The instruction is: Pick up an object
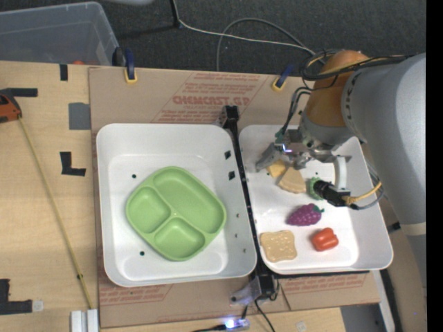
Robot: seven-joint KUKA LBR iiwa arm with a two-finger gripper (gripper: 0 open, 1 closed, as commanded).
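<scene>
On the wooden tabletop [41, 206], far left, one clear plastic storage box [55, 33] stands at the upper corner, beside black tape marks on the wood. One brown cardboard sheet [201, 95] lies under two shallow white bins set side by side, held at its far edge by two yellow-tipped clamps [129, 71].

The left bin [111, 144] carries one thing: a green divided plate [176, 213] with three compartments, lying flat and slightly turned near the bin's middle.

The right bin [370, 254] holds the toy food. By my count there are five pieces that I can tell apart: one slice of toast [278, 245] at the near left corner, one bunch of purple grapes [304, 215] just beyond it, one red pepper-like piece [324, 239] to the right of the toast, one pale yellow wedge [293, 182] further back, and one smaller yellow piece [277, 170] just beside that wedge.

My tool [294, 159] hangs low over the far part of the right bin, directly above the two yellow pieces; whether its fingers are apart or together I cannot tell, and nothing is seen held between them. My grey arm [394, 130] with its orange band [336, 92] enters from the right, cables looping behind it.
</scene>
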